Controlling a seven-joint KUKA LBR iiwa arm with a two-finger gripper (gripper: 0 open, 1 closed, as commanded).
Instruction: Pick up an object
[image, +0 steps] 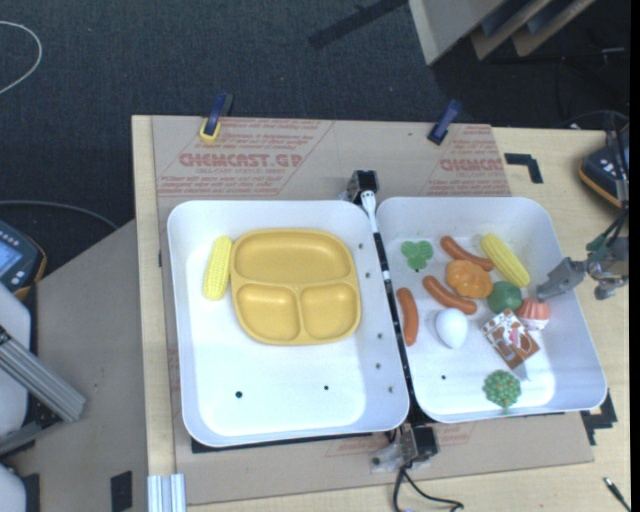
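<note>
yellow clamp (211, 127), blue clamp (443, 122) (bench's far edge)

Grey metal fingers (556, 279) (dull sheen)

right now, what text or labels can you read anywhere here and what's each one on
"CHEMCAST G P" in red, on the brown protective sheet behind the left bin.
"CHEMCAST", cut off, repeated on that sheet behind the right bin.
Small packet in the right bin: print too small to read.

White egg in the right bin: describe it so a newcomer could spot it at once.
Start at the right bin. Near its middle, towards the left bin's side, lies the white egg, right of a sausage along the bin's left wall. It is the one plain white, smooth, rounded piece among coloured food toys.
</note>
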